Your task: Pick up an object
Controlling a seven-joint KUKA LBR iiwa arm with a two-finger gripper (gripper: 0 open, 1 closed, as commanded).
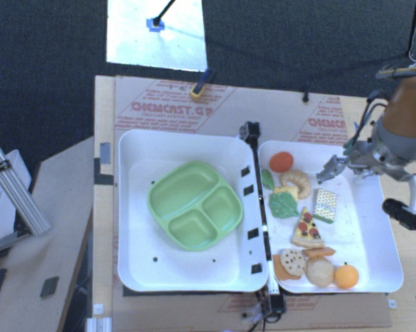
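on dark carpet, a bench (pixel 169 102)

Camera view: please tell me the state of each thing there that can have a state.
green plate: upright in the left bin, nothing in its three compartments.
gripper: above the right bin, holding nothing.
pizza slice: lying flat in the right bin.
orange: resting in the right bin's near corner.

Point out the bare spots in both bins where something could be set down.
Left bin: bare floor rings the green divided plate, widest at its near-left corner. Right bin: bare strip along its right side, past the pizza slice. Crowded: the toy food by the divider.
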